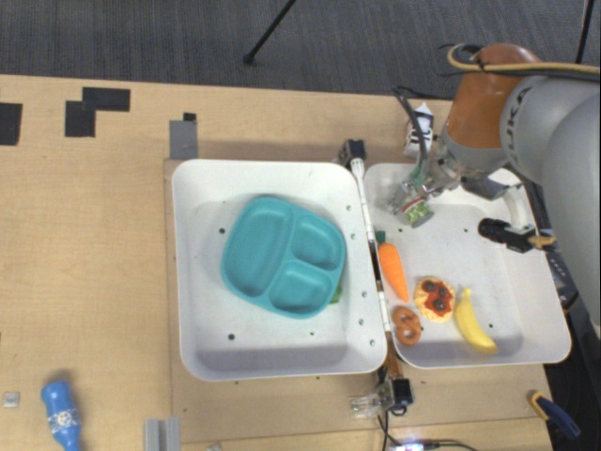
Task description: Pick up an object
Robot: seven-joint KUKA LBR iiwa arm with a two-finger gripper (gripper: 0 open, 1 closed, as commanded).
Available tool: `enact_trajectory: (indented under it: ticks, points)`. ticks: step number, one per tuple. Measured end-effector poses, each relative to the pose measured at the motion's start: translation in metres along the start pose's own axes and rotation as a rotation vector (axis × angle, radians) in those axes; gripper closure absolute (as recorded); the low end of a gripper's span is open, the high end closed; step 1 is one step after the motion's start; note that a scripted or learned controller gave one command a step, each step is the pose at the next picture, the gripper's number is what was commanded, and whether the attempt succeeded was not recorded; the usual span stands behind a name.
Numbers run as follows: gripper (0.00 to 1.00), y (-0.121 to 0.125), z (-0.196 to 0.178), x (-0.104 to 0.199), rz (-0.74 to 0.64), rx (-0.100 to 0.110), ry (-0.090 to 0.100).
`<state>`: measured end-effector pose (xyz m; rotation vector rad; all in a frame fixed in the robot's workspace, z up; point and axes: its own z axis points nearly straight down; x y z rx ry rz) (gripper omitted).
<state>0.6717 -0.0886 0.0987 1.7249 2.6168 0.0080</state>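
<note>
White right bin (526, 346), far left corner: claw (414, 202) down over a small greenish object (418, 213); cannot tell its state or whether it has a grip. Carrot (392, 269), pretzel (408, 323), pizza slice (435, 299) and banana (472, 324) lie nearer. Grasp step, I judge; next needs a confirmed hold, then lift.
</note>
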Motion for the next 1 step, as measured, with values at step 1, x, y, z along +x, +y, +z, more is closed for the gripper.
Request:
enact_trajectory:
  ticks: [1]
  points:
    - [1.00, -0.0262, -0.0875, 0.0891, -0.341, 0.004, 0.003]
